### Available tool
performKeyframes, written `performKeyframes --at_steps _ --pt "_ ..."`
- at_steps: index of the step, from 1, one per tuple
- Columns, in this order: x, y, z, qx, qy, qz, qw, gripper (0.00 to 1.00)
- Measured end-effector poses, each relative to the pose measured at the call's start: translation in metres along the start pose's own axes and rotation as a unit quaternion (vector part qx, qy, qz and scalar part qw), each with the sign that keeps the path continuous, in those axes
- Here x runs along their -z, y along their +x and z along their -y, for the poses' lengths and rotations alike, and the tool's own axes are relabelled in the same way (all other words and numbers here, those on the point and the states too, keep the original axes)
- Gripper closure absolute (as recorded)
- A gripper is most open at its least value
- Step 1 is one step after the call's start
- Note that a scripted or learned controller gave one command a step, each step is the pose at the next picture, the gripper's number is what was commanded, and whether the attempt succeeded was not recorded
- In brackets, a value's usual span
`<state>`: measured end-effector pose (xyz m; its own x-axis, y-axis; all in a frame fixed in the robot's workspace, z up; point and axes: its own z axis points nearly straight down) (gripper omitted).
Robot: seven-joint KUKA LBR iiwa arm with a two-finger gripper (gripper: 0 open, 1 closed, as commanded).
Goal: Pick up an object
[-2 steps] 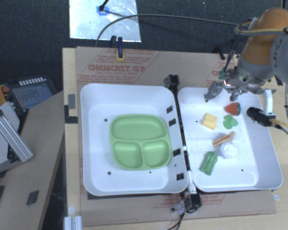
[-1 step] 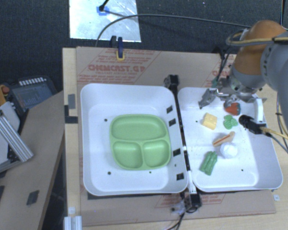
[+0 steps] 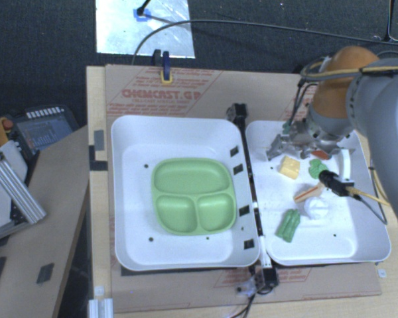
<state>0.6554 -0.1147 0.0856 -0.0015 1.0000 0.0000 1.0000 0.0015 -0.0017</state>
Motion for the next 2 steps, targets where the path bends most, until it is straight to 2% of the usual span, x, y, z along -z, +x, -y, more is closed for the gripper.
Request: performKeyframes --at_steps 1,2 --pt "0.014 0.000 -0.002 0.000 -0.003 0.001 1.0000 1.00" --pt "0.059 0.004 -0.005 0.001 -0.004 0.000 1.0000 1.00"
